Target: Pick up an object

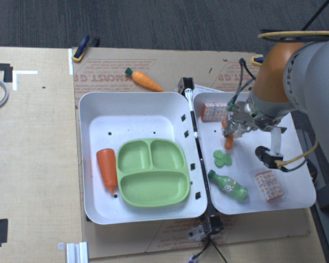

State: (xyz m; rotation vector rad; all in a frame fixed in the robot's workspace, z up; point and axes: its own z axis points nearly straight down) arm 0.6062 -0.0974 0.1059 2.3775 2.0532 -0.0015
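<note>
Small orange object (pixel 228 142) sits in the right bin (pixel 296 199), upper-left part, directly below the hand (pixel 234 128) — looks like a little carrot-shaped piece, standing roughly upright. Its top end meets the hand's tips; whether it is actually pinched between them or just touched from above, cannot tell, and the hand's opening is not readable from this angle.

Around it in the same bin: a small white-and-red carton (pixel 214 112) just above-left near the back wall, close to the hand; a green leafy piece (pixel 222 159) just below the orange object; a green bottle (pixel 228 184) lying on its side further toward the front; a second red-and-white carton (pixel 268 185) near the front right. A black cable loop (pixel 270 158) from the arm hangs over the bin's right part. Nothing lies on top of the orange object — the carton and the leafy piece are the nearest neighbours.

Left bin (pixel 93 201) holds a green divided plate (pixel 152 172) with a big orange carrot-like cylinder (pixel 107 169) just beside its left edge. Another carrot with green top (pixel 143 79) lies on the cardboard-covered counter (pixel 33 174) behind the left bin. Blue-and-yellow marker-like thing (pixel 81 47) at the cardboard's back corner.
</note>
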